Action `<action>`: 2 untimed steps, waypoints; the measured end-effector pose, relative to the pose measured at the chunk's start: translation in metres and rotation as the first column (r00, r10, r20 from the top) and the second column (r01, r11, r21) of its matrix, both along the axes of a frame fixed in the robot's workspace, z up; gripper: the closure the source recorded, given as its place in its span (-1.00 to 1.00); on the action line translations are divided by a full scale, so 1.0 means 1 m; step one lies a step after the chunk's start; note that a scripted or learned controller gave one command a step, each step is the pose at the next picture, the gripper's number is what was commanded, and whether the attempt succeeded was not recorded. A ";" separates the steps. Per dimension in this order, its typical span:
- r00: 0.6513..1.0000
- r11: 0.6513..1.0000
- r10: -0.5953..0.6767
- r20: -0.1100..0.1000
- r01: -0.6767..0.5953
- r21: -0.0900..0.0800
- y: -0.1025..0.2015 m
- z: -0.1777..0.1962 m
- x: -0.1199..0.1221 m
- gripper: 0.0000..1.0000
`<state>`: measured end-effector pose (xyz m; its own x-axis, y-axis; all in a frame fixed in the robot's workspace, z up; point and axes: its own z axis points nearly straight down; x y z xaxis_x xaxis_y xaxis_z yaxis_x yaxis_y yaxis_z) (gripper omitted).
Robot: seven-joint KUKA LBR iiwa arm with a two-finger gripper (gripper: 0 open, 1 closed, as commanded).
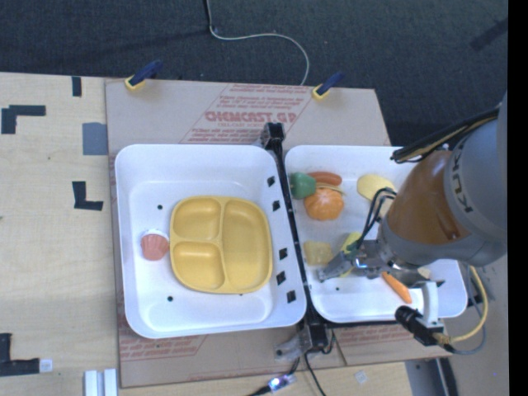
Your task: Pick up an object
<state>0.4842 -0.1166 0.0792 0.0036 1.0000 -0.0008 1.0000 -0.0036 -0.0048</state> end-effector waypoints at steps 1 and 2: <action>1.000 1.000 0.008 0.005 -0.008 0.000 0.023 0.005 0.050 -1.00; 1.000 1.000 0.005 0.004 -0.005 0.000 0.022 0.015 0.048 1.00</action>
<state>0.5323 -0.0947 0.0947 -0.0011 1.0000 -0.0010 1.0000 0.0011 -0.0005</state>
